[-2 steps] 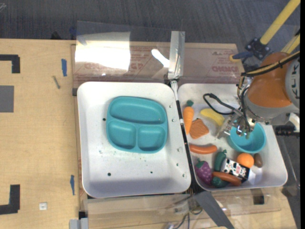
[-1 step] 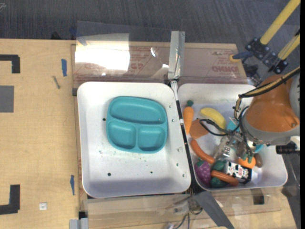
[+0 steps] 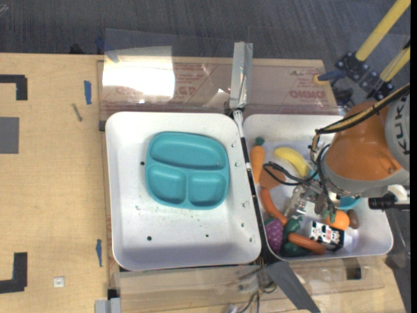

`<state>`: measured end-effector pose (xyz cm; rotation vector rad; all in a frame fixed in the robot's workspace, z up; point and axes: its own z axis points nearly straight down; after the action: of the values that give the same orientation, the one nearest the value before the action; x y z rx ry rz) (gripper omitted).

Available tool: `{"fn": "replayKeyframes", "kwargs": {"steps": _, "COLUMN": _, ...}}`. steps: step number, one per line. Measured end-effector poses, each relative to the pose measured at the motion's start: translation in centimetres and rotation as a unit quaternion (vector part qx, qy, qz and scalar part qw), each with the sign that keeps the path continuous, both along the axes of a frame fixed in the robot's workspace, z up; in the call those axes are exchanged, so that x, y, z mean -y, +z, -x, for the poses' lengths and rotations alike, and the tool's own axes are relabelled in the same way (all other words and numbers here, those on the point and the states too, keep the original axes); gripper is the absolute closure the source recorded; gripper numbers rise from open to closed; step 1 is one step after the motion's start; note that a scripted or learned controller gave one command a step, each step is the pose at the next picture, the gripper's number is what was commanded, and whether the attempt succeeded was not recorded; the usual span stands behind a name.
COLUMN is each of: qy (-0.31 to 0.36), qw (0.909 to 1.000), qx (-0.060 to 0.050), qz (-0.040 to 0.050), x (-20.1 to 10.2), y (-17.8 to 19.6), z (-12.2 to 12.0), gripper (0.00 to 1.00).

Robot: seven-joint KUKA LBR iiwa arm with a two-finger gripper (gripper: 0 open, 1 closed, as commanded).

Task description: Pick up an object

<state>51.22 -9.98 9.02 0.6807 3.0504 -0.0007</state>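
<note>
My gripper (image 3: 306, 206) reaches down into the right bin (image 3: 381, 240), just below the orange wrist band. It hangs over a pile of toy food. Around it lie a yellow banana (image 3: 291, 159), an orange carrot (image 3: 258, 162), a purple grape bunch (image 3: 274, 232), an orange sausage-like piece (image 3: 305, 242) and a small black-and-white carton (image 3: 326, 235). The fingertips are lost among cables and the clutter.
The left bin (image 3: 130, 240) holds a teal three-compartment plate (image 3: 187, 168). A clear plastic wall (image 3: 195, 83) stands behind both bins. The wooden bench (image 3: 45, 175) stretches out to the left. Yellow struts (image 3: 384, 25) cross the top right corner.
</note>
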Motion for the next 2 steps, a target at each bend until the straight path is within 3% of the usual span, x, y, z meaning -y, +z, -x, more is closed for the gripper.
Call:
{"fn": "replayKeyframes", "kwargs": {"steps": 1, "qy": 0.084, "qw": 0.9965, "qx": -0.001, "qz": 0.0002, "x": -0.1, "y": 0.0, "z": -7.2, "gripper": 1.00}}
{"fn": "replayKeyframes", "kwargs": {"steps": 2, "qy": 0.042, "qw": 0.9991, "qx": 0.002, "qz": -0.0003, "x": -0.6, "y": 15.8, "z": -14.0, "gripper": 1.00}}
